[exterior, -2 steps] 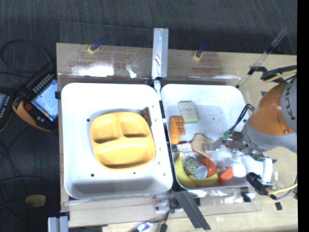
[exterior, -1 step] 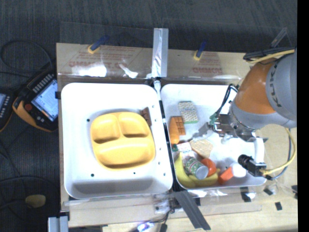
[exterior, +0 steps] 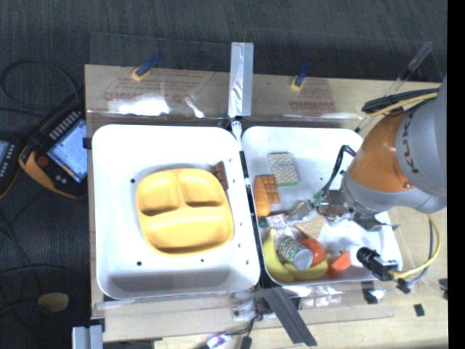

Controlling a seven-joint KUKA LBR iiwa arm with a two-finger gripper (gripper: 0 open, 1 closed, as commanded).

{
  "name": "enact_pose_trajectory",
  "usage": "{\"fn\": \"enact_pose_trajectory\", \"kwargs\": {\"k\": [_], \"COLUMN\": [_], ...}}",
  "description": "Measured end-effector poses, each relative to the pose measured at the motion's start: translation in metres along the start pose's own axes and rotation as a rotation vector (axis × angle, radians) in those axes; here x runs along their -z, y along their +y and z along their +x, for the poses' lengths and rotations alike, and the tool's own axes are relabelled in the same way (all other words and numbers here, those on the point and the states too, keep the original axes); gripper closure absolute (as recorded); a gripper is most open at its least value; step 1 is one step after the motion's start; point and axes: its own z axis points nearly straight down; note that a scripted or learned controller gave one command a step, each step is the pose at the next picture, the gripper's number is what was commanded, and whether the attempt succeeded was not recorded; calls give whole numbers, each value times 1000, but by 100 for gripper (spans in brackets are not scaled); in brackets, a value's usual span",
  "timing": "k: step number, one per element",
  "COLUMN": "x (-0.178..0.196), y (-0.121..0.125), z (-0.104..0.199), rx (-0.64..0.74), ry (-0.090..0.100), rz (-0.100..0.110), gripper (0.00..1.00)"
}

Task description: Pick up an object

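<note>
Right bin [exterior: 330, 138] crowded with a can [exterior: 293, 251], banana [exterior: 280, 266], waffle [exterior: 267, 189]; jaws' state untellable.

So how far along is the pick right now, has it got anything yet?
Nothing looks picked yet. The arm's wrist sits low over the right bin, gripper down among the clutter near the can and banana; its grip isn't readable. The yellow tray lies in the left bin. Grasping and lifting remain.

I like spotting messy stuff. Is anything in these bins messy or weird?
Yes. The right bin has its toys heaped in the near corner, a can lying tipped over a banana. The yellow tray sits neatly in the left bin.
</note>
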Motion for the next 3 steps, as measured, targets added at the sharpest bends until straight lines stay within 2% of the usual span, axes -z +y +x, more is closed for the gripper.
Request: {"fn": "enact_pose_trajectory", "kwargs": {"k": [1,2,3], "x": [0,123,-3], "y": [0,-15,-28], "z": [0,-23,-13], "rx": [0,-316,-113], "ry": [0,-5,-1], "rz": [0,15,5], "gripper": [0,0,0]}}
